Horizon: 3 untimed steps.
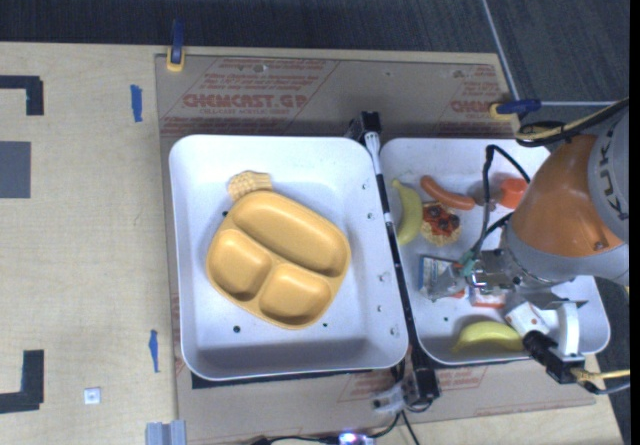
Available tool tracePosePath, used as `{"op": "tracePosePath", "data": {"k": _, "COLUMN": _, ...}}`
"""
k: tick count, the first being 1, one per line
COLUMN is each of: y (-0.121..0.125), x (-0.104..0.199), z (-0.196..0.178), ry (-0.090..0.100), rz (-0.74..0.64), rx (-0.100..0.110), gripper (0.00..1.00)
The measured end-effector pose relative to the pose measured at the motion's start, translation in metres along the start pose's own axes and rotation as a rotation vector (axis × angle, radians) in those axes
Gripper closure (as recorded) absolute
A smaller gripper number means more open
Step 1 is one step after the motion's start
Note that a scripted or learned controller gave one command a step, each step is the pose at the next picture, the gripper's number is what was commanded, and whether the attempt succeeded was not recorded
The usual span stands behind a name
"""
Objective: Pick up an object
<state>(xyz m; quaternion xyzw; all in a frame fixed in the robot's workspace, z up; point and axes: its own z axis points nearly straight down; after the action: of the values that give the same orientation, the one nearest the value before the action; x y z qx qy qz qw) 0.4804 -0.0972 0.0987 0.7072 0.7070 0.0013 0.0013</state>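
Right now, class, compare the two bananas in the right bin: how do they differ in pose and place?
The upper banana lies lengthwise along the bin's left wall, near the divider; the lower banana lies crosswise near the front wall. The upper banana sits clear of the arm; the lower banana lies just under the gripper. Both are yellow, curved, and rest in the right bin.

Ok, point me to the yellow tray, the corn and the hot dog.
Yellow tray (277,255), camera view, centre of the tray in the left bin.
Corn (248,183), camera view, middle of the cob at the tray's upper edge.
Hot dog (447,194), camera view, mid-length of the sausage in the right bin.
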Motion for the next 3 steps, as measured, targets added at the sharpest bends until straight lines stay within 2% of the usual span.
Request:
{"op": "tracePosePath", "data": {"k": 1, "y": 0.002, "x": -0.002, "z": -0.011, "ry": -0.005, "rz": 0.002, "rx": -0.006, "gripper": 1.0}}
{"op": "tracePosePath", "data": {"k": 2, "y": 0.0, "x": 0.106, "z": -0.086, "ry": 0.001, "rz": -0.002, "rx": 0.002, "gripper": 1.0}}
{"op": "tracePosePath", "data": {"k": 3, "y": 0.0, "x": 0.105, "z": -0.086, "ry": 0.0, "rz": -0.002, "rx": 0.002, "gripper": 0.0}}
